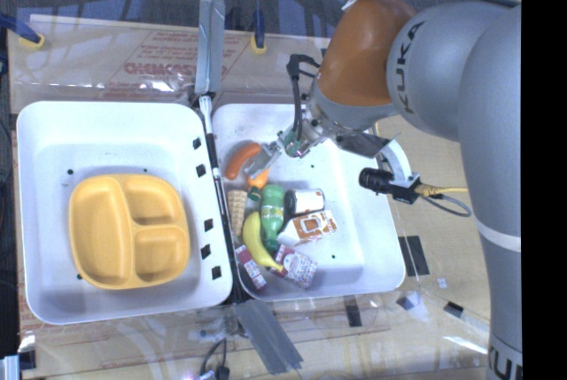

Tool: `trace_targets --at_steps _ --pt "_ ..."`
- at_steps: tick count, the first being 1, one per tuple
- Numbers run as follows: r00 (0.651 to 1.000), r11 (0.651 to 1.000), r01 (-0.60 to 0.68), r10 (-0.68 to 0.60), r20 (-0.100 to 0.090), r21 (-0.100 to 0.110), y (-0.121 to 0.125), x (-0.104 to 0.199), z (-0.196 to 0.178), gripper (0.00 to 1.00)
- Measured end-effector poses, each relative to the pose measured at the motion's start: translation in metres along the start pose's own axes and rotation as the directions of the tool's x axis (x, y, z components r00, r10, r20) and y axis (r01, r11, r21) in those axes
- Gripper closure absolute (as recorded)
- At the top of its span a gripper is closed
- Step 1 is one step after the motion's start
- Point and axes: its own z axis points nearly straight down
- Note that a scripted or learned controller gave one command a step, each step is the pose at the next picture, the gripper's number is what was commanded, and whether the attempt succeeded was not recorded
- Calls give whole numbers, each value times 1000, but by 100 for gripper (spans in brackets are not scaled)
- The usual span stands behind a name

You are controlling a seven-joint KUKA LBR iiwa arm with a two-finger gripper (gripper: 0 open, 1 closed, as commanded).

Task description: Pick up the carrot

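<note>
The carrot (238,160) is orange with a green leafy end (257,181). It lies slanted in the right bin (372,228), near that bin's upper left corner and close to the divider. My gripper (266,157) reaches down from the orange-banded wrist (363,50) and sits right at the carrot's right side, low in the bin. Its tip touches or nearly touches the carrot. The carrot rests on the bin floor and does not look lifted.
Just below the carrot a pile crowds the right bin: a waffle cone (236,206), a green bottle (271,206), a banana (253,240), a small carton (310,224) and a snack packet (298,267). The left bin (44,148) holds a yellow divided tray (128,229).
</note>
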Motion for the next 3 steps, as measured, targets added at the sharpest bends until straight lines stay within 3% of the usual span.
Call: trace_targets --at_steps 1,2,3 --pt "997 997 72 -72 -2 2 -2 -53 101 0" --pt "997 997 83 -83 1 -2 41 -29 -1 0" --pt "999 999 40 -40 -2 2 14 -62 102 0"
